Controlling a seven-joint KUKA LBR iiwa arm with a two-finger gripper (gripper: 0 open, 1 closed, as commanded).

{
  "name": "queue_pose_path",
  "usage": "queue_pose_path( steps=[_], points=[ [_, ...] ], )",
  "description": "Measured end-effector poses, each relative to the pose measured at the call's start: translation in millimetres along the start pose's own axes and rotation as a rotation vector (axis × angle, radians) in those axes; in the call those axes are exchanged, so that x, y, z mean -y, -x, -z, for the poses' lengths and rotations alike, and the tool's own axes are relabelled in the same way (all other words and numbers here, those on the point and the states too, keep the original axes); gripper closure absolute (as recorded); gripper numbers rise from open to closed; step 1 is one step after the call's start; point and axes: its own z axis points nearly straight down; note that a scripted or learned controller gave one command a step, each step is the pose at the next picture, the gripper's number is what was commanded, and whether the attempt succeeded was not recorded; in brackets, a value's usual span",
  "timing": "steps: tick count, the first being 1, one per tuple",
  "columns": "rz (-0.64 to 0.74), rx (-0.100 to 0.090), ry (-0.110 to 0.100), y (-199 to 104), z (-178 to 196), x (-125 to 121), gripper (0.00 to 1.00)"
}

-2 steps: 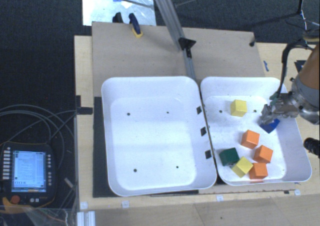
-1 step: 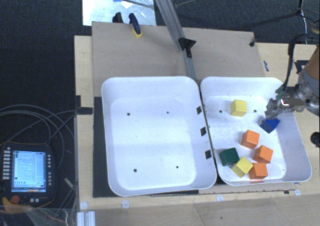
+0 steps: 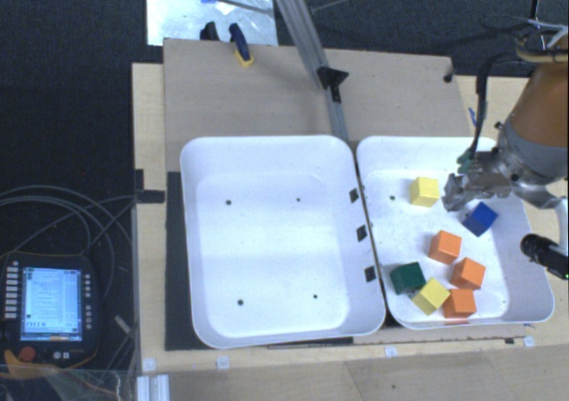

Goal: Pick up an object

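Observation:
The right bin (image 3: pixel 391 159) holds several small blocks: a yellow one (image 3: pixel 425 190) near the back, a blue one (image 3: pixel 480 218), three orange ones (image 3: pixel 445 246) (image 3: pixel 468 273) (image 3: pixel 460 302), a dark green one (image 3: pixel 408 277) and a second yellow one (image 3: pixel 432 295). My gripper (image 3: pixel 460 193) hangs over the right bin, between the back yellow block and the blue block, just up and left of the blue one. Nothing shows between its fingers.
The left bin (image 3: pixel 267 239) stands beside the right one. A grey slanted pole (image 3: pixel 302 26) with a black clamp crosses the back of the bench. A teach pendant (image 3: pixel 49 306) with cables lies at the far left.

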Motion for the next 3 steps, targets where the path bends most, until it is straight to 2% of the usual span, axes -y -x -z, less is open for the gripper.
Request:
queue_pose_path(
  steps=[2, 3],
  points=[
    [-0.001, 0.000, -0.003, -108.6, -15.5, 22.7, 1.00],
    [0.000, 0.000, -0.002, -154.0, -11.4, 20.6, 1.00]
  ],
)
